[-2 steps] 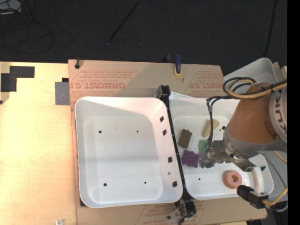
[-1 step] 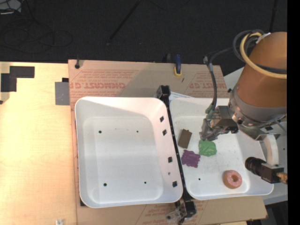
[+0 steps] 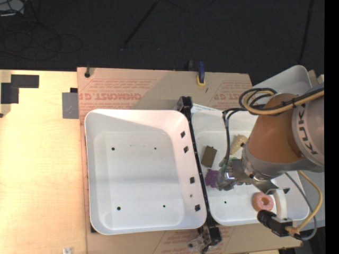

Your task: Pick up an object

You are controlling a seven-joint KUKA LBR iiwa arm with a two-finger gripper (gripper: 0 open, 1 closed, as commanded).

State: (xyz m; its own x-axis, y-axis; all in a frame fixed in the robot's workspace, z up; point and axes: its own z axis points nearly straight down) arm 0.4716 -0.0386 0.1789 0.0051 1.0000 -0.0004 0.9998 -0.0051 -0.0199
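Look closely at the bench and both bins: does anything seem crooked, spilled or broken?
Nothing looks spilled or broken. The left bin sits square on the cardboard. In the right bin, a brown block, a purple piece and a pink ring lie loose and scattered, as expected for picking. The gripper is beside the purple piece.

Purple object (image 3: 212, 178) flat in rt bin (image 3: 233, 216) beside brown block (image 3: 209, 155) (pink ring (image 3: 263, 202) nr front edge)
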